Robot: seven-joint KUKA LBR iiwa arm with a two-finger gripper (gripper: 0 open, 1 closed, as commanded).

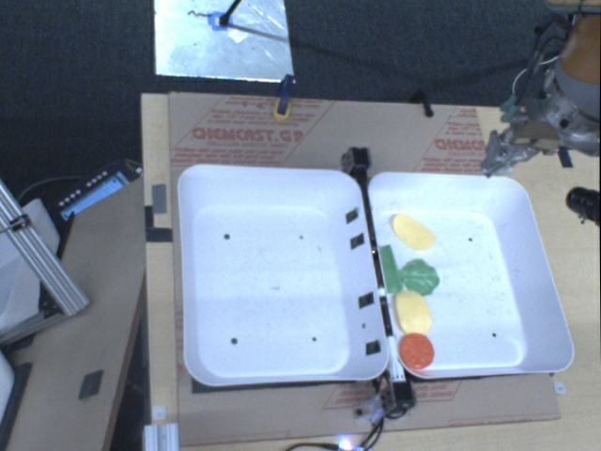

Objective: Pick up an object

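Note:
Four small objects lie along the left side of the right bin (pixel 540 252): a yellow oval piece (pixel 413 232), a green leafy piece (pixel 417 276), a second yellow piece (pixel 413 312) and a red-orange round piece (pixel 417 350). My gripper (pixel 498 158) hangs at the upper right, above the bin's far right corner and well away from all of the objects. Nothing shows in its grasp.
The left bin (pixel 272 271) stands beside the right one, joined by a black divider strip (pixel 371 261). Both rest on a cardboard sheet (pixel 244 130). A shiny metal plate (pixel 223 26) lies beyond the bench at the top left. Grey rails (pixel 38 261) stand at the far left.

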